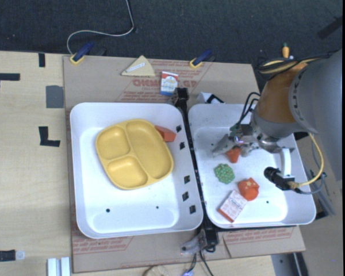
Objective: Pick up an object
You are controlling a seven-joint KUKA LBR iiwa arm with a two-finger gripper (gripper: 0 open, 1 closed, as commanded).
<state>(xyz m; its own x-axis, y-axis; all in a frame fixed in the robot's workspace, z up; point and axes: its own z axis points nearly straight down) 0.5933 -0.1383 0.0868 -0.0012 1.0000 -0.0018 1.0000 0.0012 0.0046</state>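
The light wooden table (23, 171) carries a brown cardboard sheet (109, 85), and on that sheet sit two shallow white bins side by side. The grey arm with its orange band (279, 99) reaches in from the right and bends down over the right bin.

The left white bin (103, 223) holds a yellow plastic plate with three compartments (135, 153), lying toward the bin's upper middle. A small orange-red block (168, 134) rests just beside the plate's right rim, near the wall between the bins.

The right white bin (276, 211) holds the smaller things. A red and white flat packet (232, 206) lies tilted near the bin's front edge, and a red-orange chunky toy (248, 188) is touching or nearly touching its upper right corner. A green bumpy toy like a broccoli head (224, 172) sits just up and left of that.

The end effector (237, 148) hangs low over the bin's upper middle, and a small orange piece (233, 154) appears to sit right at its tips, just above the green toy. Whether that piece is truly between the fingers is hard to say at this slant, and I cannot tell how wide they stand.
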